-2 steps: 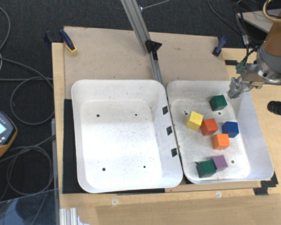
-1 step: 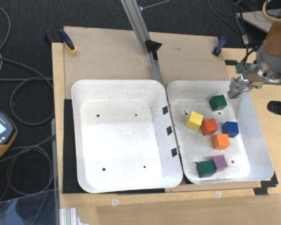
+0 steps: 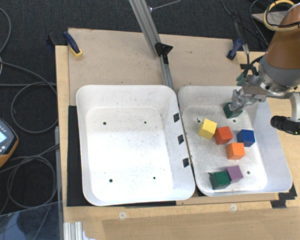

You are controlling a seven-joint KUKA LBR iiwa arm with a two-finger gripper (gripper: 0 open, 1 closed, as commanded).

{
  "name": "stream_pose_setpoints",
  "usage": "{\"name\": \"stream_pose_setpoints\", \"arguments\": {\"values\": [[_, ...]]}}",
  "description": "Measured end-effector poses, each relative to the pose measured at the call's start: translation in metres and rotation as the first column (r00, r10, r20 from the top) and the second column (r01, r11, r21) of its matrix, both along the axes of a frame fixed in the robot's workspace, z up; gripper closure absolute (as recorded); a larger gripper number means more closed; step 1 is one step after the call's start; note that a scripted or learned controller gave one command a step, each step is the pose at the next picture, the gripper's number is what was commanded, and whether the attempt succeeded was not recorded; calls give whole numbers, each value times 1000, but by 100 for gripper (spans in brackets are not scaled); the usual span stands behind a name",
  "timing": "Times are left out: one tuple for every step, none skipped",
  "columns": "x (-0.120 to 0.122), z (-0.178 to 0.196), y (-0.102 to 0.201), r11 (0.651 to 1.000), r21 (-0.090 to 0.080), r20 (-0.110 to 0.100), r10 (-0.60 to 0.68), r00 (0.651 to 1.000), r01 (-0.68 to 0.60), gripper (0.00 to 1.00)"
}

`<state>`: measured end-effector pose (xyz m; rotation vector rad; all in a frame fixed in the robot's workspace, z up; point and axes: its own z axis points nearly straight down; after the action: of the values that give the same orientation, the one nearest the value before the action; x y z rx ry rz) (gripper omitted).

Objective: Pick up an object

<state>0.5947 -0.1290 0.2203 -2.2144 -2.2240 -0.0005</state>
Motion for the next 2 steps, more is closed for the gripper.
{"name": "stream_pose_setpoints", "arguments": {"values": [[-24, 1, 58, 1000, 1, 0, 2, 1000, -2, 100], [-42, 1, 100, 1000, 0, 0, 1, 1000, -1, 100]]}}
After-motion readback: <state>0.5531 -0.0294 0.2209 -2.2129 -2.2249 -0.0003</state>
